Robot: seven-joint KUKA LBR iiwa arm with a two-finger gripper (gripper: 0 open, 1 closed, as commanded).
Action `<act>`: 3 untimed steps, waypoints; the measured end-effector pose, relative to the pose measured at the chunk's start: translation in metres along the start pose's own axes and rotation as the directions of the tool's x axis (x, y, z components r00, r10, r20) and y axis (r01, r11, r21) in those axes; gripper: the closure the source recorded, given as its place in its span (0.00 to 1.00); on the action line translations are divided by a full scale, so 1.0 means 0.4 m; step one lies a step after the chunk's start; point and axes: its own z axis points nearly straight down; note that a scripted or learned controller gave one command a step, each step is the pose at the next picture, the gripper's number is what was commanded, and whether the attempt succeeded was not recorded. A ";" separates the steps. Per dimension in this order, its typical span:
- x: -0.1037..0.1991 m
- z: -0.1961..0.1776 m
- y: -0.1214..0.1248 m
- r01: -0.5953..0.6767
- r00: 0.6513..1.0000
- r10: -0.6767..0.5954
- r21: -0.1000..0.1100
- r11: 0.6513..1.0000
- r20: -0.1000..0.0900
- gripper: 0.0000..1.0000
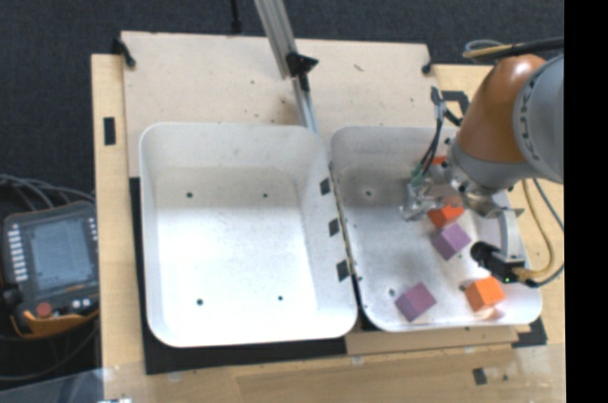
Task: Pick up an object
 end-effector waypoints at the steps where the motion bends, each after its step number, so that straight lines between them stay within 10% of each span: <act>1: 0.006 -0.111 0.007 0.011 1.000 -0.011 -0.003 1.000 0.001 1.00; 3: 0.014 -0.374 0.035 0.012 1.000 -0.012 -0.004 1.000 0.001 1.00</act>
